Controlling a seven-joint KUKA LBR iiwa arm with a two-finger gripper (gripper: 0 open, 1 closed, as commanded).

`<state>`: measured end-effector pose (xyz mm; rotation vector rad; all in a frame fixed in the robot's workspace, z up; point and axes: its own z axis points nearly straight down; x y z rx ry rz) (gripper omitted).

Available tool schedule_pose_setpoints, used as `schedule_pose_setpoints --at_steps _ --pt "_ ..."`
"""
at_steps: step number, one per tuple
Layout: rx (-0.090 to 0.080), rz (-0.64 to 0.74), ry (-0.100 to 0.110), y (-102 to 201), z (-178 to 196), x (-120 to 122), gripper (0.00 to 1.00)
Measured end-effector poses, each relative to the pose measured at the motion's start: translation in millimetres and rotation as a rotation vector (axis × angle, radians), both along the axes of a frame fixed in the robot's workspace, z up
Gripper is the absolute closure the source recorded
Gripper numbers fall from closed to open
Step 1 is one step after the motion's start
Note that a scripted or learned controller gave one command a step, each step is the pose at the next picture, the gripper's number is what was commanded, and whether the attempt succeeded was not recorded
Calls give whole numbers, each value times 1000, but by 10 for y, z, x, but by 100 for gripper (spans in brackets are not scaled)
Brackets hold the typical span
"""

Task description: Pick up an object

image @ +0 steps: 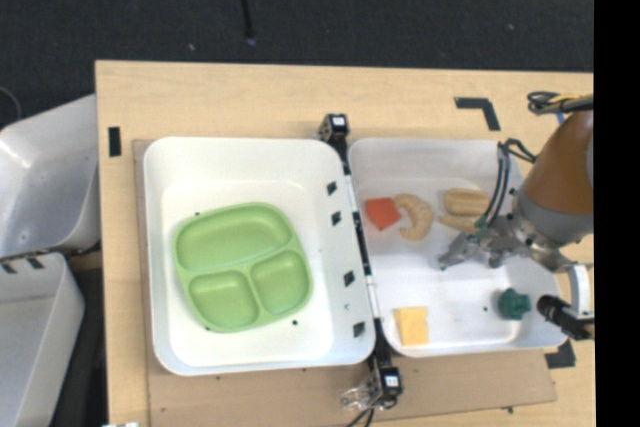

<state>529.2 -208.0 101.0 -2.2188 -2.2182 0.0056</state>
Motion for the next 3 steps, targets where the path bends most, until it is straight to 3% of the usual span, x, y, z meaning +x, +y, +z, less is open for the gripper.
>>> schedule_pose_setpoints --at_steps 1,3 --pt "-2 -3 -6 -17 132 18 100" --pt "-3 3 -12 -71 1275 160 100"
